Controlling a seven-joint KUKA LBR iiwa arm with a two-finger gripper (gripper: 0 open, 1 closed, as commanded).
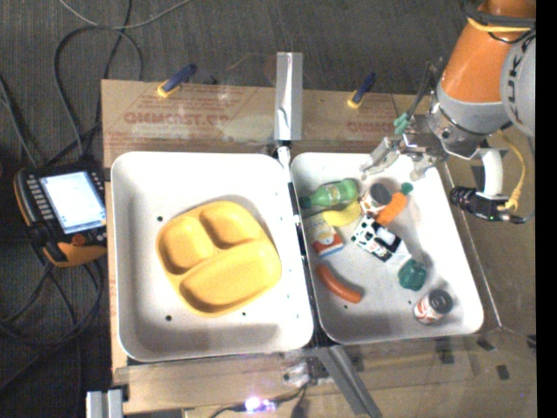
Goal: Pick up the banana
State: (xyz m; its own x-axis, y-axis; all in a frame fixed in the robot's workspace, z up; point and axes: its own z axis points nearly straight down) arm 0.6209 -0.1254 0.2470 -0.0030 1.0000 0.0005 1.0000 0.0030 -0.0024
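Observation:
The banana (341,215) is a yellow piece lying in the right bin (461,259), near its left wall, and a green bottle (331,195) partly covers it. My gripper (393,169) hangs over the bin's far edge, up and to the right of the banana and apart from it. Its two fingers are spread open and nothing is between them. An orange carrot (394,207) lies just below the fingertips.
Also in the right bin are a red sausage (339,284), a black-and-white box (376,237), a small carton (327,243), a teal cup (412,274) and a can (432,306). The left bin (139,190) holds a yellow divided tray (218,255).

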